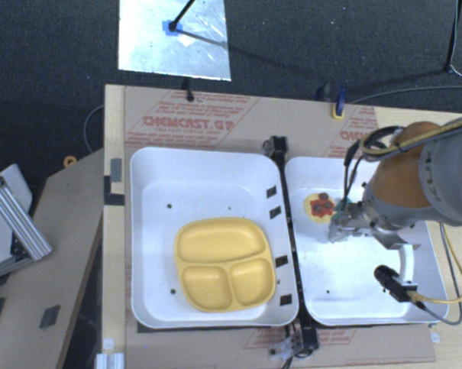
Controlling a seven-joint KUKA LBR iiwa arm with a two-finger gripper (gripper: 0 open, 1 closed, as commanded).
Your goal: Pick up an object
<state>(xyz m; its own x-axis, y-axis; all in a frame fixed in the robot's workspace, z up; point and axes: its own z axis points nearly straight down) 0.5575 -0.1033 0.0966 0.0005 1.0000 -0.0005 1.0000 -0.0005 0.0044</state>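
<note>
A small red and yellow object [320, 206] lies on the floor of the right white bin [348, 300], near its upper left. My gripper [341, 223] is low in that bin, just right of and below the object, close to it or touching it. The grey arm with its orange band [403, 176] comes in from the right and hides the fingers. A yellow tray [224, 262] with three compartments lies in the left white bin [162, 184].
A black divider with clips [287, 220] runs between the two bins. A black cable end [391, 282] hangs off the arm over the right bin's lower part. A shiny metal sheet [175, 32] lies beyond the bench at the top.
</note>
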